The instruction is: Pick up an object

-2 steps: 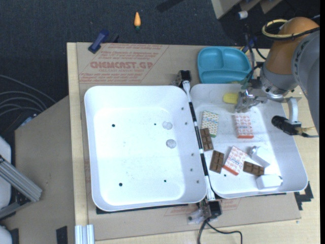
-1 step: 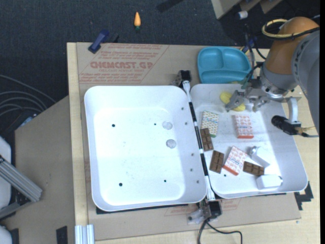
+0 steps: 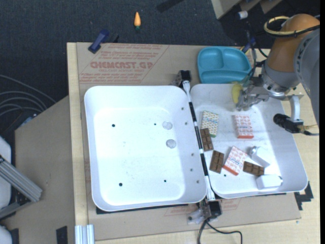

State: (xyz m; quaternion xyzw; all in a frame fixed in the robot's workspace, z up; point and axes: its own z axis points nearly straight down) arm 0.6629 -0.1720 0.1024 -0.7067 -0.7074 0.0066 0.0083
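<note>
Arm (image 3: pixel 292 44) enters from the right, with the gripper (image 3: pixel 246 99) low over the rear of the right bin (image 3: pixel 284 151). The state of the fingers cannot be made out; nothing is seen between them. A yellow object (image 3: pixel 236 91) lies just beside the gripper, at the bin's back edge.

Right bin contents: a red-and-white packet (image 3: pixel 243 126) just in front of the gripper; a pale packet (image 3: pixel 210 122) near the divider; a brown bar (image 3: pixel 206 139) below it; a second brown bar (image 3: pixel 217 161) touching another red-and-white packet (image 3: pixel 234 160); a third brown bar (image 3: pixel 253 169) toward the front; a white block (image 3: pixel 268 181) at the front right corner.

Left bin (image 3: pixel 101 136) holds two small grey discs (image 3: pixel 169 134). A blue tray (image 3: pixel 223 64) sits on the tabletop (image 3: pixel 127 65) behind the right bin.
</note>
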